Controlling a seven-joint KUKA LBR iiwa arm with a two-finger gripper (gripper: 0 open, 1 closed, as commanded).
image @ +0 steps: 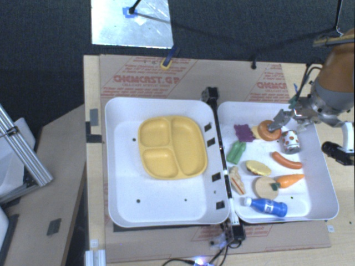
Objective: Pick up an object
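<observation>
We hover over the donut point(269, 131).
Our gripper point(284, 118) state: cannot tell; crowded can point(290, 142) nearby could get knocked aside.

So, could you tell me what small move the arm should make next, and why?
Probably a short descent onto the orange ring. The gripper sits just above and right of it in the right bin, with nothing visibly held, so it looks like the nearest target.

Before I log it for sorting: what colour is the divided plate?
Yellow plate, in the camera view.
</observation>
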